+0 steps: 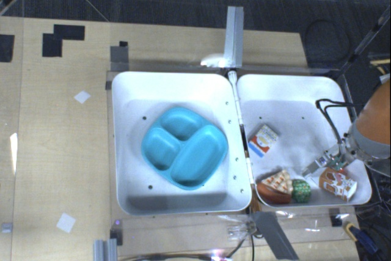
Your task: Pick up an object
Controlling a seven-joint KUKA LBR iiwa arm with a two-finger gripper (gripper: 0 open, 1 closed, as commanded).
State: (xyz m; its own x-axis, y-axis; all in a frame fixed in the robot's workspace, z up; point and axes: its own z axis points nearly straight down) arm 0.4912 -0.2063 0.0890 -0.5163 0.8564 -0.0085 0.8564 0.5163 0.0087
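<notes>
Camera view shows the gripper (324, 163) low in the right bin (287, 91), just left of a small orange-and-white packet (339, 184); whether it is apart or together I cannot tell. That packet looks light and crinkly, probably slippery, best pinched across its middle.
</notes>
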